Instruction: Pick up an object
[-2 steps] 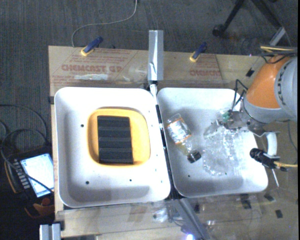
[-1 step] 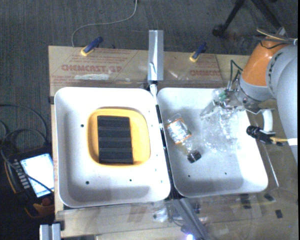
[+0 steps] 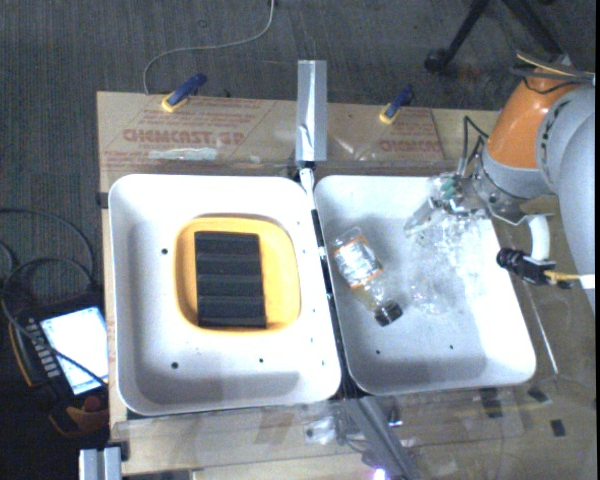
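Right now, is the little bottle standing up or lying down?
Lying down. The small clear bottle rests on its side on the right bin's floor, its dark cap pointing toward the bin's near edge.

Even overhead light leaves the white bins [image 3: 140,298] bright with soft shadows. The dark floor [image 3: 60,28] looks grainy, and the whole frame is slightly soft

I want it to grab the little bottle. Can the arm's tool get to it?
Probably yes. The bottle lies uncovered in the right bin, and the tool hangs over that same bin, with only clear plastic beside the bottle.
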`<action>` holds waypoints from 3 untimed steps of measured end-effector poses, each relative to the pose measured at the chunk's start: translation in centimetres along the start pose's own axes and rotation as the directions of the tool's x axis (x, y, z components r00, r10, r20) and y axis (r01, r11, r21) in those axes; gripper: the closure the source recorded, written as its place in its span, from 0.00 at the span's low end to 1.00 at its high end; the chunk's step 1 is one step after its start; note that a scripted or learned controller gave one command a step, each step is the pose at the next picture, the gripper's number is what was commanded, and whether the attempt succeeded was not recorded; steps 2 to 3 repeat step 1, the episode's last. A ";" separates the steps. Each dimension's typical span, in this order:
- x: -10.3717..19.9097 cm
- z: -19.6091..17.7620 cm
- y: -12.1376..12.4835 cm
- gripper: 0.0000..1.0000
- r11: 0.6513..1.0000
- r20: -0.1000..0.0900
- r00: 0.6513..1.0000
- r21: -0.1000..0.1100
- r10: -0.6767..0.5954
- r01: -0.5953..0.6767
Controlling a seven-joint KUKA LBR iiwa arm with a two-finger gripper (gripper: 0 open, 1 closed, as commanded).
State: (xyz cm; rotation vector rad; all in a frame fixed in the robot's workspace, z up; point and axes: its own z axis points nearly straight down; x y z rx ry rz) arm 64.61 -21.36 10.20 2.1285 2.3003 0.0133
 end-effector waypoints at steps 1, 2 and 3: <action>6.5 -8.1 2.9 1.00 0.996 0.000 0.996 0.011 -0.087 0.087; 6.5 -8.1 2.9 1.00 0.996 0.000 0.996 0.011 -0.087 0.087; 6.5 -8.1 2.9 1.00 0.996 0.000 0.996 0.011 -0.087 0.087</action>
